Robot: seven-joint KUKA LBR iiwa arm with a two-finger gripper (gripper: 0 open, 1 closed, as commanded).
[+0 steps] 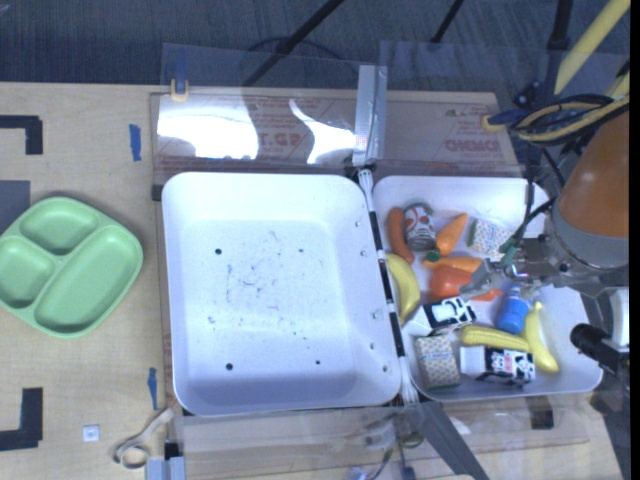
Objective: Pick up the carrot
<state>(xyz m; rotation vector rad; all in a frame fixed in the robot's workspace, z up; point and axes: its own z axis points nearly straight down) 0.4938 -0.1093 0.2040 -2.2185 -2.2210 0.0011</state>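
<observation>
The carrot [452, 272] is orange with a small green stub at its left end. It lies across the middle of the right bin [455, 188], its thin end pointing right. My gripper [503, 268] hangs low over that bin at the end of the grey arm with the orange band. It sits just right of the carrot's thin end, close to or touching it. From this angle the wrist body hides the tip of the gripper. Nothing appears lifted off the bin floor.
A second tapered orange piece [452, 231], a red-orange sausage shape [398, 230], a small can [420, 225] and a banana [404, 284] crowd the carrot. A blue bottle [512, 313], yellow pieces [497, 338] and small boxes lie nearer. The left bin [270, 278] and a green divided plate [66, 265] lie left.
</observation>
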